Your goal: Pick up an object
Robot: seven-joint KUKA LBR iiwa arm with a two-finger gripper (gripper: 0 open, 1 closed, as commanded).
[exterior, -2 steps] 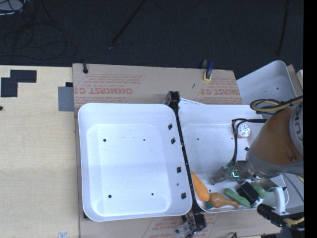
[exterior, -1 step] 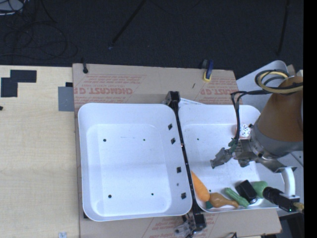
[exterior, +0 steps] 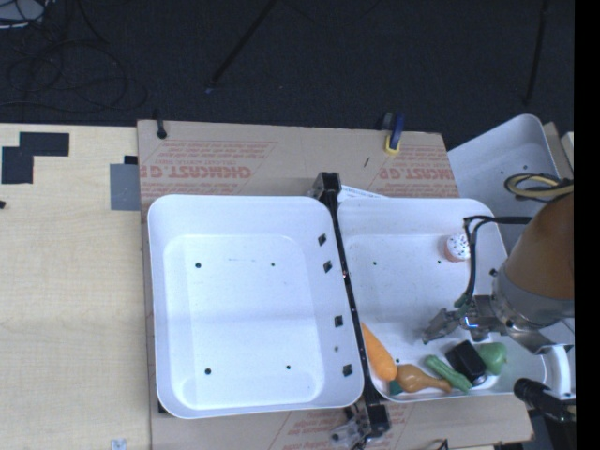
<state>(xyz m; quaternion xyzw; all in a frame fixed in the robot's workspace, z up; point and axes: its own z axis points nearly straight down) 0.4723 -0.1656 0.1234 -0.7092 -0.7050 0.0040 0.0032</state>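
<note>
My gripper [exterior: 443, 322] hangs over the right bin [exterior: 403, 251], near its front right part, and stands open with nothing between its fingers. Just in front of it, along the bin's front wall, lies a cluster of objects: an orange carrot-shaped piece [exterior: 377, 350], a tan piece [exterior: 418, 378], a green stick [exterior: 448, 371], a black block [exterior: 466, 359] and a green rounded piece [exterior: 490, 354]. A small white and pink ball [exterior: 457, 246] rests apart at the back right of the same bin. The arm's grey and orange wrist [exterior: 544, 261] covers the bin's right edge.
The left bin [exterior: 244, 382] sits beside the right one, with a black divider [exterior: 342, 284] and clips between them. Both stand on a cardboard sheet [exterior: 281, 157] on the bench. A cable [exterior: 478, 242] loops from the wrist over the right bin.
</note>
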